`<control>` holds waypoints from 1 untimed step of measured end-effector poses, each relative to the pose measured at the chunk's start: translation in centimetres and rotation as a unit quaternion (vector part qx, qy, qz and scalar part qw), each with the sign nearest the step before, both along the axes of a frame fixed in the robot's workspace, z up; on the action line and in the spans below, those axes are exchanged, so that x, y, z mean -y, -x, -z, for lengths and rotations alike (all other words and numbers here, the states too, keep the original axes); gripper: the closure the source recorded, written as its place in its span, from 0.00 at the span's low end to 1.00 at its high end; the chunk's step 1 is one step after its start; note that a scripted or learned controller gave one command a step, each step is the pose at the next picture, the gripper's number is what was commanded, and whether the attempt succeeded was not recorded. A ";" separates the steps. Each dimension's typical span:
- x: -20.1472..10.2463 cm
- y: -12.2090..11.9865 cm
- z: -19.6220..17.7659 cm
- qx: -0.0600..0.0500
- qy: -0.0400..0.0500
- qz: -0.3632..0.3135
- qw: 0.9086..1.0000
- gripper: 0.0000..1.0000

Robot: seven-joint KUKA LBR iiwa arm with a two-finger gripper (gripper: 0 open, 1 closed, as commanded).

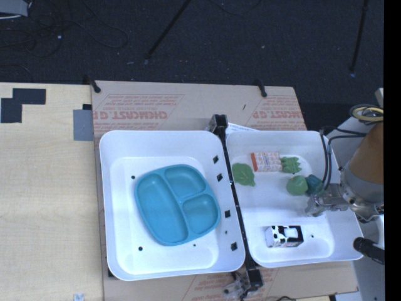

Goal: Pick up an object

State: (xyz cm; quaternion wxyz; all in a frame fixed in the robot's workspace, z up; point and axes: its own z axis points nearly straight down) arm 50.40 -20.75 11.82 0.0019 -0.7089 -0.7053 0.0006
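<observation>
The hand (315, 207) is seen low in the right bin (326, 246), just right of the green toy (297, 185); its spread cannot be told. A glancing descent could shove the toy away ungrasped.

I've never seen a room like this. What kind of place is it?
Probably a robot lab. A robot arm reaches over two white bins sitting on cardboard. One bin holds a blue plate, the other small toys. Cables trail across the dark floor behind.
</observation>
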 end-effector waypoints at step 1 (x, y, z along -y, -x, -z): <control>0.3 0.7 -4.5 0.002 0.001 0.001 1.000 1.00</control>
